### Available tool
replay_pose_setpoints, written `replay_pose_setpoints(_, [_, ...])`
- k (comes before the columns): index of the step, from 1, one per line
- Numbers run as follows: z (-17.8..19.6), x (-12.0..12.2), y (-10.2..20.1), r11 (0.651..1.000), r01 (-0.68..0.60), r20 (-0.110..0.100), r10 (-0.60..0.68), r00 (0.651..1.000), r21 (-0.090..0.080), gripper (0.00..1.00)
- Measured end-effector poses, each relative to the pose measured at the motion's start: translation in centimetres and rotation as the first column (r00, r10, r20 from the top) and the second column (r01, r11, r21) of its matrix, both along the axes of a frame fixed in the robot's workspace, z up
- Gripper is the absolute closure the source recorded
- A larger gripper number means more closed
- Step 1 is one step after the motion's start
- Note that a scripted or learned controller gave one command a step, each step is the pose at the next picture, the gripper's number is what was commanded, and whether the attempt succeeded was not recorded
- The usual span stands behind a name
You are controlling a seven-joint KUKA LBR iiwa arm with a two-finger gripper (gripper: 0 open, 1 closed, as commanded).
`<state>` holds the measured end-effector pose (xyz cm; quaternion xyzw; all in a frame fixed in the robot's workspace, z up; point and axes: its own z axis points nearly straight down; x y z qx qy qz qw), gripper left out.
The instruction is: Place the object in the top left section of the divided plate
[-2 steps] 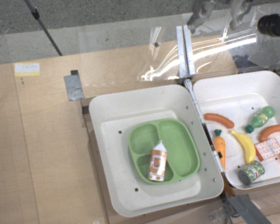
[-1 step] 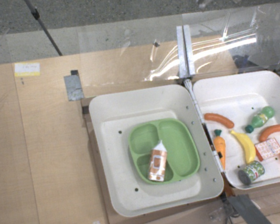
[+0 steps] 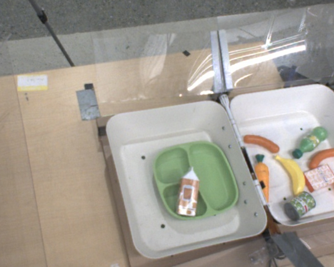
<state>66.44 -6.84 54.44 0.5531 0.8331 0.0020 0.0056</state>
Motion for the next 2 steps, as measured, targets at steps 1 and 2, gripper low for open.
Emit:
replay_pose_setpoints(1, [0.1,0.0,-7.4,0.986,-0.166,0.001,0.166,0.986,-0.004,0.00])
replay_pose_setpoints(2, [0.1,-0.1,-13.6,0.983,-0.183,0.000,0.183,0.983,-0.005,0.00])
